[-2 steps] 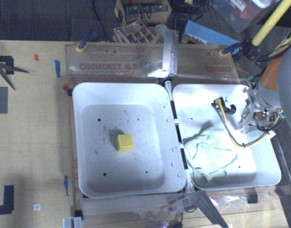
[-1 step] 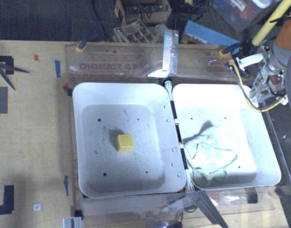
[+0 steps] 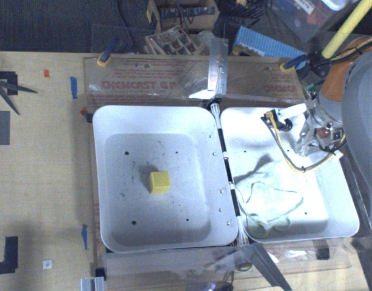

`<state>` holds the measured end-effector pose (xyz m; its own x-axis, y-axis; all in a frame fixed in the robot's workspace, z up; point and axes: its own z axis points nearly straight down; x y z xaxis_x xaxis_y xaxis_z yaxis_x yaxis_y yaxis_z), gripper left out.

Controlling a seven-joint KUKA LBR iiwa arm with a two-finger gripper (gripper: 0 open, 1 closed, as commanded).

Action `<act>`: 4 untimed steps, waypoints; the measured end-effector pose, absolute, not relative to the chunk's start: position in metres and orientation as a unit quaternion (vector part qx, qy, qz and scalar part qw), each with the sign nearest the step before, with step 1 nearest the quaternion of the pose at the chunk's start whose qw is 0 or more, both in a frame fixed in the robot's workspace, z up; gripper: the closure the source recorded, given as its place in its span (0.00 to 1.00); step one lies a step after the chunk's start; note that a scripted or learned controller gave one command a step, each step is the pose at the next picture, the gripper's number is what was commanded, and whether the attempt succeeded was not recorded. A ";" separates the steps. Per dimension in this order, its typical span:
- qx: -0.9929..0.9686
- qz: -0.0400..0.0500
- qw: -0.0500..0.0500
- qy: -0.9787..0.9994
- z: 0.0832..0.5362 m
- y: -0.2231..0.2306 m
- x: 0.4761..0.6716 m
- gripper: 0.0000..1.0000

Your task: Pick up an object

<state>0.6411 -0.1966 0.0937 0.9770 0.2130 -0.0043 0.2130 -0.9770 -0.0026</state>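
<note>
Yellow block (image 3: 159, 182) sitting mid-left bin (image 3: 113, 126). Tool (image 3: 307, 139) hovering over right bin (image 3: 246, 123), upper right of frame; open or closed, cannot tell. Pale cloth (image 3: 272, 202) lying below.

Block (image 3: 160, 182): plain yellow, at the middle of the left bin.
Left bin (image 3: 107, 132): white, with dark specks.
Right bin (image 3: 340, 220): white.
Cloth (image 3: 272, 202): pale whitish green, at 6 o'clock in the right bin.
Worktop (image 3: 40, 180): light tan, with blue tape marks.
</note>
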 end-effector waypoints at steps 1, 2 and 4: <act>-0.994 0.004 0.002 -0.109 0.101 -0.195 0.642 1.00; -0.994 0.006 0.002 -0.110 0.107 -0.195 0.642 1.00; -0.990 0.001 0.000 -0.138 0.181 0.016 0.656 1.00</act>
<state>0.6557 0.0161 0.1814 0.9620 0.2732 -0.0022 0.2731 -0.9620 -0.0007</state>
